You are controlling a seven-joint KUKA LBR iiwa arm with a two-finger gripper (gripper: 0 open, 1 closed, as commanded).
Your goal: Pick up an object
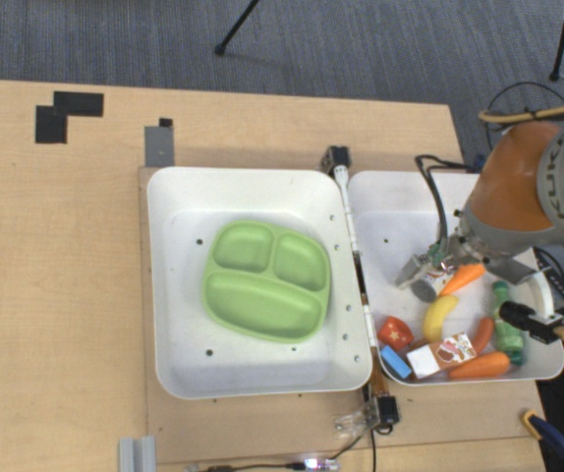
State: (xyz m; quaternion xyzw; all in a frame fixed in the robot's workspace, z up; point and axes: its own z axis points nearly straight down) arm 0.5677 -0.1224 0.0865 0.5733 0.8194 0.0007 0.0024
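Light wooden bench (56,293) over grey carpet (115,28), with tripod legs (248,13) at the top. Left bin (179,264): green three-compartment plate (265,281), lying flat near the centre. Right bin (390,224): toy foods crowded at the near right corner, among them a tomato (395,332), banana (439,316), two carrots (462,278) (479,367), small carton (456,348) and blue block (394,363). Tool (424,273) lowered into the right bin, just left of the upper carrot and above the banana; finger state cannot be told; nothing seen gripped.
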